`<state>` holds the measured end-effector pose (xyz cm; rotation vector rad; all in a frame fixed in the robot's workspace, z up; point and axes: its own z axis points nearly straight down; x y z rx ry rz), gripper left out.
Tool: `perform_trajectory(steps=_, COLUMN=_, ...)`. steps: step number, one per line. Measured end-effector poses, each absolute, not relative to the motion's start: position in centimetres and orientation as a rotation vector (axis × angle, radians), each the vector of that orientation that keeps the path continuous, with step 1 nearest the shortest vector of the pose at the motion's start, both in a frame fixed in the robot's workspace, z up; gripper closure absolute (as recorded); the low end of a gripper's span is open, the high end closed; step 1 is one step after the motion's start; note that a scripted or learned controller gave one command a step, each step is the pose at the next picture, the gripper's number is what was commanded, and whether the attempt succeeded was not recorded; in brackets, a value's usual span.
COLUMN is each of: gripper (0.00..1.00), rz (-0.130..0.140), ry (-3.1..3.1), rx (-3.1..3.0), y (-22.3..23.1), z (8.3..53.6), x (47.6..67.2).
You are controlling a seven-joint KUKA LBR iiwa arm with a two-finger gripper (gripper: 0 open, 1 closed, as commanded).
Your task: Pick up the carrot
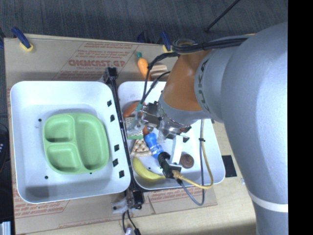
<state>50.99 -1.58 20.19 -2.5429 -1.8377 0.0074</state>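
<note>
The carrot (142, 65), small and orange with a green tip, lies on the brown cardboard just beyond the far rim of the right bin (218, 166), outside it. The grey arm with its orange band reaches over the right bin. Its gripper (143, 124) is low over the clutter near that bin's left wall, well on the near side of the carrot and apart from it. The arm's wrist hides much of the bin's far half.
The right bin holds a banana (146, 173), a blue bottle (152, 144), a waffle piece (139, 149), a brown round item (187, 160) and an orange-red item (129, 109). A green divided plate (76, 142) sits in the left bin (24, 102). A tan object (159, 71) lies beside the carrot.
</note>
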Motion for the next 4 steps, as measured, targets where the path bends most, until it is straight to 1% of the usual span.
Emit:
perform_trajectory(steps=1, gripper=0.0, rz=0.009, ry=-1.839, rx=-2.542, y=3.3, z=19.1, x=47.5)
perform_trajectory(steps=2, gripper=0.0, rz=0.004, ry=-1.811, rx=-2.564, y=-0.6, z=19.1, x=52.4)
perform_trajectory(steps=3, gripper=0.0, rz=0.007, ry=-1.971, rx=-2.439, y=7.9, z=19.8, x=47.8)
perform_trajectory(steps=4, gripper=0.0, rz=0.009, ry=-1.914, rx=-2.486, y=13.6, z=12.2, x=55.2)
